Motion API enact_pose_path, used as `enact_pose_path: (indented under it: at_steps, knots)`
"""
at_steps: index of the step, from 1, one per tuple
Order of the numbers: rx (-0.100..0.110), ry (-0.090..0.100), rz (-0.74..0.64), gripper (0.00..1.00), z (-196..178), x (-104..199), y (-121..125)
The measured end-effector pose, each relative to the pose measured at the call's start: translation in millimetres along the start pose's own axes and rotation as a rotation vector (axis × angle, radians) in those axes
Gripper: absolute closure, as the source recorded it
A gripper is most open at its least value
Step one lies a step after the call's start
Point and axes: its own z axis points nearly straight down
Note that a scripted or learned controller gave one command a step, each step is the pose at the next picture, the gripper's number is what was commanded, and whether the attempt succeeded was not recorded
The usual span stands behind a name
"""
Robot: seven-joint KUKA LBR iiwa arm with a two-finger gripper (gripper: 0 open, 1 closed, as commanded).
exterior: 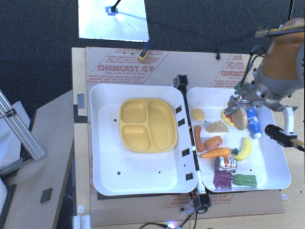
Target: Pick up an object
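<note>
Gripper seems poised just above the pale oval.

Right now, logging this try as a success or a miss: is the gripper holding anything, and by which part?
It cannot be told. The gripper sits low over the right bin, against the toy food there, but no item shows between its fingers.

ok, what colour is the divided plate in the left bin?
Pale yellow all over; the plate shows plainly in the camera view.

Arm cut off at right edge; pincer fingers too blurred.
</note>
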Motion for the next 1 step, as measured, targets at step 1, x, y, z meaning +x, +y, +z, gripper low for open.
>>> enact_pose_path:
  at_steps: [1]
  knots:
    - [0.003, 0.002, -0.001, 1.0, 5.6, 58.6, -19.4]
